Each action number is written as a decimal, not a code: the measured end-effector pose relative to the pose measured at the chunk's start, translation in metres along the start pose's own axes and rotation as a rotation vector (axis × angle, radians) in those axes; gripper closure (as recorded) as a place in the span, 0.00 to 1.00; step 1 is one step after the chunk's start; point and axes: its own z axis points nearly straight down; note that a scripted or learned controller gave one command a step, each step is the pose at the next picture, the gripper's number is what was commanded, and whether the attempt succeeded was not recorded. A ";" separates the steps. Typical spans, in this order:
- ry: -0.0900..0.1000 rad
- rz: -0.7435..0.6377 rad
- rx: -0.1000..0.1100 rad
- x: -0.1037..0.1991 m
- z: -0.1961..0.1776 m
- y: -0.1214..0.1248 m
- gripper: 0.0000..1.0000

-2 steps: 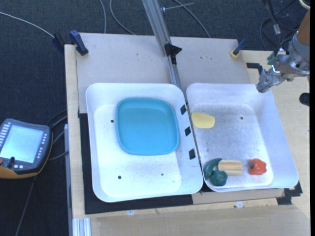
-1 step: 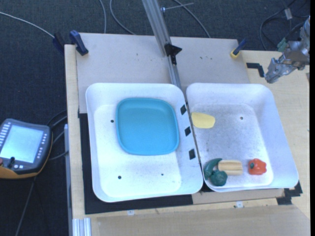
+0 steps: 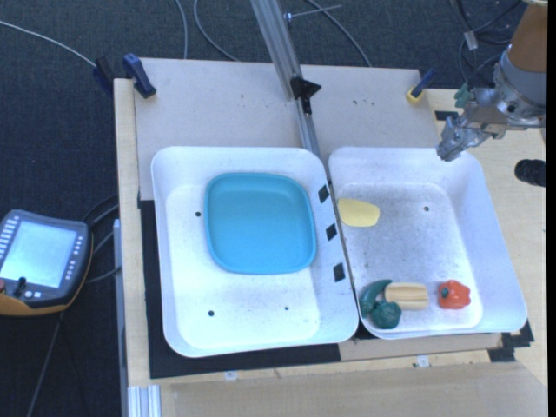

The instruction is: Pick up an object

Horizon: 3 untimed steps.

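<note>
So the metal end effector point(image 3: 452, 146) is hanging over the far corner of the right-hand shallow white bin point(image 3: 495, 224), probably just parked clear before a try. Honestly can't tell its state from here. The graspable stuff sits well away from it: a pale yellow lump point(image 3: 358, 213) by the left wall, and a green pepper-ish toy point(image 3: 380, 303), tan block point(image 3: 406, 295) and red tomato toy point(image 3: 453, 294) lined up along the near edge.

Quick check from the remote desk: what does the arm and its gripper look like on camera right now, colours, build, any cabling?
The arm comes in at the view's upper right: a rounded grey body with an orange band above the wrist. Below it sits a boxy silver-grey metal wrist block with dark fittings, tapering into the gripper, grey and slim. A thin dark cable runs alongside the arm near the top edge. No markings are legible.
</note>
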 end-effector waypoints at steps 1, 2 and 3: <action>0.000 0.000 0.001 0.052 0.014 -0.019 1.00; 0.000 0.000 0.001 0.102 0.025 -0.031 1.00; 0.000 -0.001 0.001 0.152 0.036 -0.047 1.00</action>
